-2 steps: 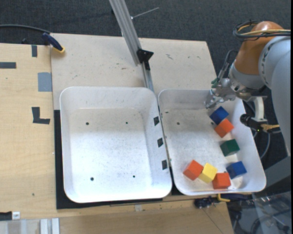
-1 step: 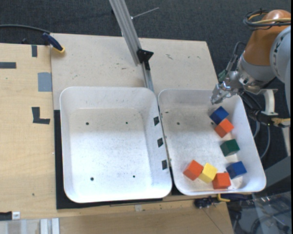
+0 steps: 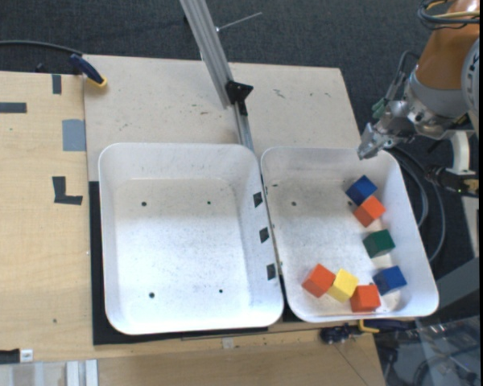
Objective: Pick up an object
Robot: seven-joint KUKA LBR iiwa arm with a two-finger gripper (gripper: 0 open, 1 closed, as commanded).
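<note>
Several small blocks lie in the right bin (image 3: pixel 306 215). A blue block (image 3: pixel 360 189) and an orange block (image 3: pixel 370 209) touch near the bin's far right wall. A green block (image 3: pixel 378 242) sits below them, and another blue block (image 3: pixel 390 278) lies nearer the front. Along the front sit an orange block (image 3: pixel 318 281), a yellow block (image 3: pixel 344 284) and an orange block (image 3: pixel 365 297). My gripper (image 3: pixel 373 144) hangs above the bin's far right corner, a little above the upper blue block, with nothing seen between its fingers.
The left bin (image 3: pixel 181 232) stands beside the right one. A slanted metal rail (image 3: pixel 213 51) runs down toward the divide between the bins. Black cables (image 3: pixel 435 215) trail past the right bin's outer edge.
</note>
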